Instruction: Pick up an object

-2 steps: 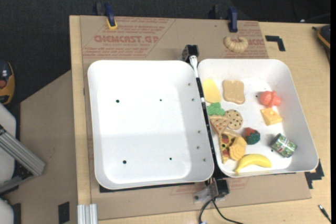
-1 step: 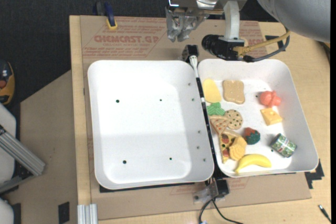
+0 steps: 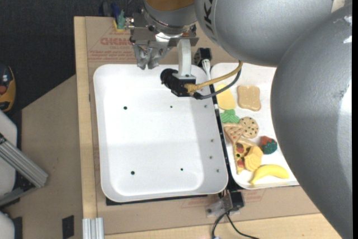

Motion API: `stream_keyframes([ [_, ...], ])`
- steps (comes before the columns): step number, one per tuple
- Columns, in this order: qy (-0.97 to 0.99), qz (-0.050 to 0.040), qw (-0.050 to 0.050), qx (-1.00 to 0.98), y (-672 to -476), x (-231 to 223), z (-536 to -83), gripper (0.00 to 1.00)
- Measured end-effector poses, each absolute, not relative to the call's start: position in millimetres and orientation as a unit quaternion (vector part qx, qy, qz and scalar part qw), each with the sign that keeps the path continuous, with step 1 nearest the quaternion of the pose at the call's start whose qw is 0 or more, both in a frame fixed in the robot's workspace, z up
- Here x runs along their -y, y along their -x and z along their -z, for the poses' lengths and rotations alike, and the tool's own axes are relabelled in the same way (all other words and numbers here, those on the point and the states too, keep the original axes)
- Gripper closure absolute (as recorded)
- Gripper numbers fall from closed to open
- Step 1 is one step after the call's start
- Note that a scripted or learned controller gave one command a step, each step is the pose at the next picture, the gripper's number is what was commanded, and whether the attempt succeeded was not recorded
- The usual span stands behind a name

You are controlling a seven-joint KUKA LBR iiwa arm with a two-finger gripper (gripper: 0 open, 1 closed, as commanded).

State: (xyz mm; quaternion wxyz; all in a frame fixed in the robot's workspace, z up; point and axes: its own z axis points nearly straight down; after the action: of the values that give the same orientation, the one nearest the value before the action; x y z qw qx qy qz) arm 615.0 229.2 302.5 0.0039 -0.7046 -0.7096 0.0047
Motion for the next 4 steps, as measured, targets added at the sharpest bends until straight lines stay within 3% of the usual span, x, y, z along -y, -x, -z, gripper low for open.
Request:
stream_keyframes([
  [1,0.707,0.0085,-0.005,0.708,-668.7,-224,-452,1.00],
  [2,0.706,0.0023,-0.002,0.708,-666.4,-226,-454,1.00],
  [3,0.705,0.0037,-0.003,0.709,-666.5,-227,-464,1.00],
  [4,0.706,0.0049,-0.003,0.708,-666.0,-225,-541,1.00],
])
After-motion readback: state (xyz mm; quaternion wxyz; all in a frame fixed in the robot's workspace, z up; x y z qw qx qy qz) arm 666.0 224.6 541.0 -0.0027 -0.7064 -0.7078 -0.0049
